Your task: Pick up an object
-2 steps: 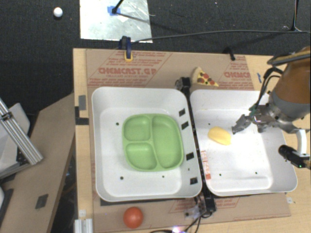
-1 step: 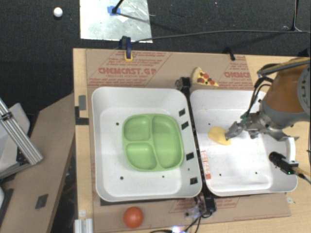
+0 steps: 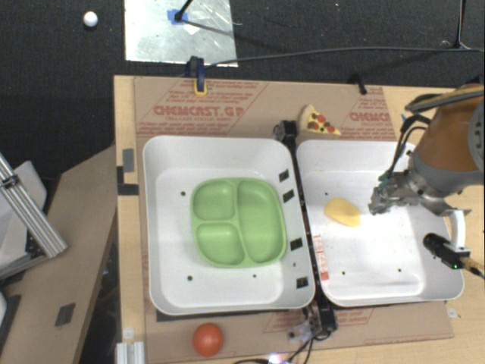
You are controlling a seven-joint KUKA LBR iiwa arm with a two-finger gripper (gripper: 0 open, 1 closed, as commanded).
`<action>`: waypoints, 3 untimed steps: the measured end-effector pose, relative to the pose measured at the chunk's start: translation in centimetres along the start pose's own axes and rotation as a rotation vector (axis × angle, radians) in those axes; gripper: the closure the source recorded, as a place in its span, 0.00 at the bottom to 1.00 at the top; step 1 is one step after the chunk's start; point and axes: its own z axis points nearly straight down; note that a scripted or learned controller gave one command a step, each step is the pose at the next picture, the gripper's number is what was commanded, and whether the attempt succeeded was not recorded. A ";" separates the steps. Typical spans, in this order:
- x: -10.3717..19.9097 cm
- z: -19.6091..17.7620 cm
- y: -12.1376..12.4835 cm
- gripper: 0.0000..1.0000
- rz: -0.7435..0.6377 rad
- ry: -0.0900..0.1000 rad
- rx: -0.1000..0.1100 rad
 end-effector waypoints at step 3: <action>5.6 -9.6 0.4 1.00 -0.009 0.003 0.001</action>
